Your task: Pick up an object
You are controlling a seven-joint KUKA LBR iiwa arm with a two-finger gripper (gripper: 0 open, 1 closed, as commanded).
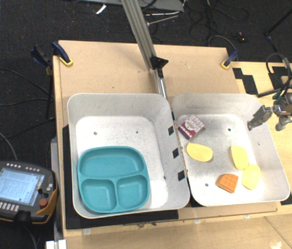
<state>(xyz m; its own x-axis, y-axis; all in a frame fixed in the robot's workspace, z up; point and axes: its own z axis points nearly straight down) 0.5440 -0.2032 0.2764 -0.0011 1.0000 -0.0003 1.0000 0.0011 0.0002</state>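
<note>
The right bin holds a maroon and white snack packet, a yellow oval piece, two more yellow pieces and an orange waffle-like piece. My gripper hangs over the right bin's far right rim, above and to the right of the yellow pieces. Its two fingers stand apart and open, with nothing between them. It touches none of the objects.
A teal divided tray lies in the left bin. A metal pole slants down to the seam between the bins. A handheld control pendant sits on the floor at the left. Clamps mark the bench's far corners.
</note>
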